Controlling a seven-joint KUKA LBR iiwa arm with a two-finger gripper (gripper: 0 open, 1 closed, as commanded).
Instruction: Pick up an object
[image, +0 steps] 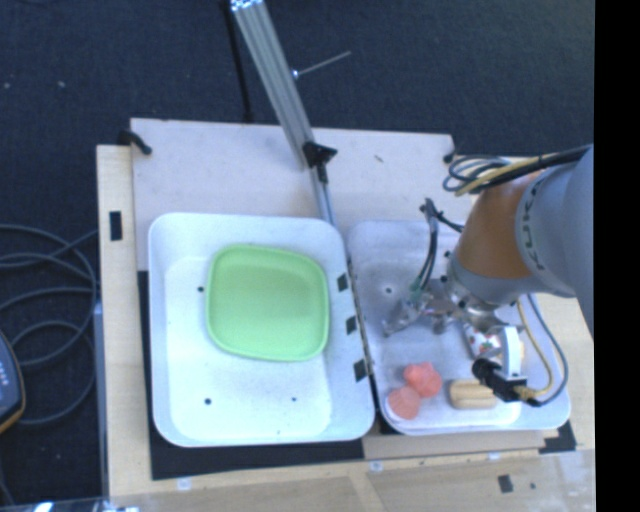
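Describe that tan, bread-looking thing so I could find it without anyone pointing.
Start at the right-hand white bin, the one the grey and orange arm reaches into. Along its near edge lies a short row of small things; the tan roll-shaped piece is the rightmost. Its two neighbours to the left, pink lump and pink round piece, are rounder, while it is pale brown and lies lengthwise.

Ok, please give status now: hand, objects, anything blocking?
Hand low in right bin, nothing seen gripped. Pink pieces and tan block lie near front. Nothing blocking them.
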